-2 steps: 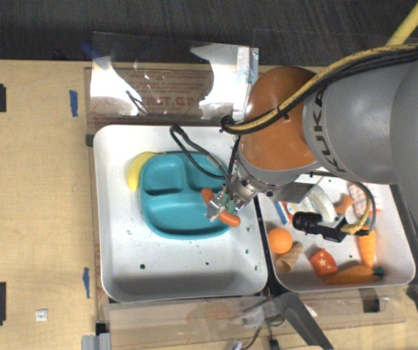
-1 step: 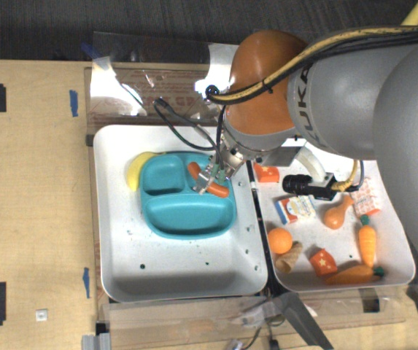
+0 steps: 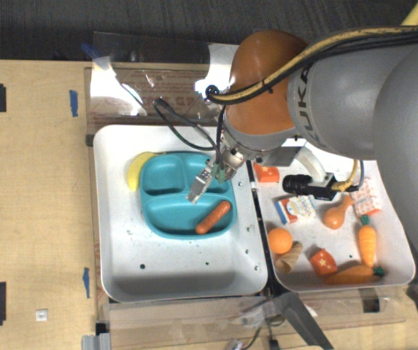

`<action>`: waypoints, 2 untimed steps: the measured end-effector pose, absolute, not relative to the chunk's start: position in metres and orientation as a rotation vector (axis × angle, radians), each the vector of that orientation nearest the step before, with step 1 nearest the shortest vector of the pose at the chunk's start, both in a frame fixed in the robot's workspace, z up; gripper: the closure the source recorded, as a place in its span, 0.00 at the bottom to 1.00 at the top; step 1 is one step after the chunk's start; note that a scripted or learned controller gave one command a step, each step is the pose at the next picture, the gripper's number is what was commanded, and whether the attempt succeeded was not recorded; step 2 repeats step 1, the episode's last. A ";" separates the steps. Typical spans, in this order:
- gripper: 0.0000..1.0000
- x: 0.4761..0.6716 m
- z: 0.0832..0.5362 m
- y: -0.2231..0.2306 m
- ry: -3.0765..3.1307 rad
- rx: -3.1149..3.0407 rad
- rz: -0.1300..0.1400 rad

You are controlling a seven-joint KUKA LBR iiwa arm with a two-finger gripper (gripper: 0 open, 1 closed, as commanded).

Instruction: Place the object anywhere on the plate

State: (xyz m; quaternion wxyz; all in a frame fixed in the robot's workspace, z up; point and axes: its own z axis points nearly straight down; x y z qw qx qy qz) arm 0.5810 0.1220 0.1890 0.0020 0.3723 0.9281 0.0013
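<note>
The gripper (image 3: 203, 183) hangs over the plate (image 3: 161, 177), its state impossible to tell. The sausage (image 3: 214, 217) lies in the plate's near compartment, so placement looks complete.

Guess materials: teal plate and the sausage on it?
Teal plate: probably moulded plastic, matte-to-satin; uniform colour, rounded divided compartments. Sausage: likely plastic or rubber toy food, smooth with a slight sheen; which of the two can't be told.
</note>
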 end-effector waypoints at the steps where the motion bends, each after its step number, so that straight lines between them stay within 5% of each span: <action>1: 0.00 0.625 0.272 0.068 2.679 1.627 0.007; 2: 0.00 0.625 0.272 0.068 2.679 1.627 0.007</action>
